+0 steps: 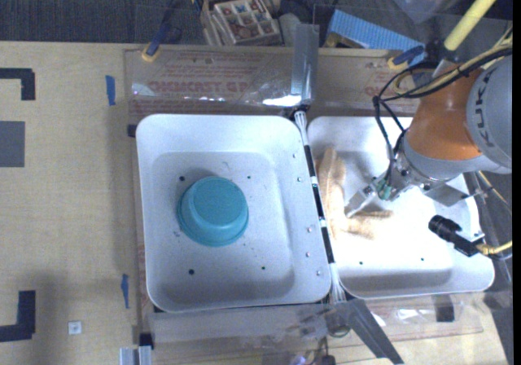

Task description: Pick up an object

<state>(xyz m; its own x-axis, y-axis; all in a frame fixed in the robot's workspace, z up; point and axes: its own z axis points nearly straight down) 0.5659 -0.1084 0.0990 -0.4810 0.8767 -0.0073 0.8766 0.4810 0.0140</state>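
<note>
Beneath the jaws (right bin [456, 278]): tan pieces [362, 227].

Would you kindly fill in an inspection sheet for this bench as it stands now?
Surface: left bin and right bin sit side by side on the bench.
Job's things: teal bowl, upside down, in the left bin; tan objects in the right bin, overexposed.
Clutter: nothing seen in the bins.
Grippers: gripper low over the tan objects; jaw state unclear.
Cables: black cables on the arm.
Surroundings: boxes behind the bench.
</note>
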